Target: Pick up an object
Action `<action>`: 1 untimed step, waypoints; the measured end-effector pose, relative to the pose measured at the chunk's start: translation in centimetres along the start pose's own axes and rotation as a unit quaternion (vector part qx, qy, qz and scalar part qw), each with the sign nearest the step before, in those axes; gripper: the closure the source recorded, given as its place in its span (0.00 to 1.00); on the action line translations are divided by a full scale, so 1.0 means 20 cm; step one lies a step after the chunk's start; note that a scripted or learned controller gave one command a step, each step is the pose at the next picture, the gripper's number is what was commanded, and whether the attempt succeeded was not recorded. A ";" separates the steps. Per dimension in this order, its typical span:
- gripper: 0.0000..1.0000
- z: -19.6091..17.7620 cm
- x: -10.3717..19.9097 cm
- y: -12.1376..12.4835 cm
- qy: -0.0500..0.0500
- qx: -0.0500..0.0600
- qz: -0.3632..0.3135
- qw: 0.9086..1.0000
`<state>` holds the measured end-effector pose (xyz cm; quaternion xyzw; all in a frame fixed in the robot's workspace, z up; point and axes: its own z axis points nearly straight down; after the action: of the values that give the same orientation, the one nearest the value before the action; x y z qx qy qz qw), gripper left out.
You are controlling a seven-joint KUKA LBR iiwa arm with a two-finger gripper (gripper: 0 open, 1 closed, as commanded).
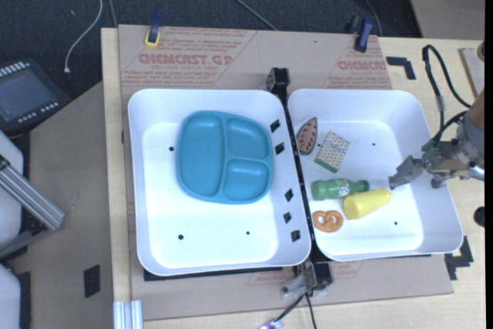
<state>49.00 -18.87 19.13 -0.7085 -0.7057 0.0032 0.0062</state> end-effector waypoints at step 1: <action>0.00 -0.03 0.00 0.02 -0.002 -0.006 -0.002 1.000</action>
<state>49.32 -18.84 19.70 -0.7070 -0.7072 0.0001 0.0008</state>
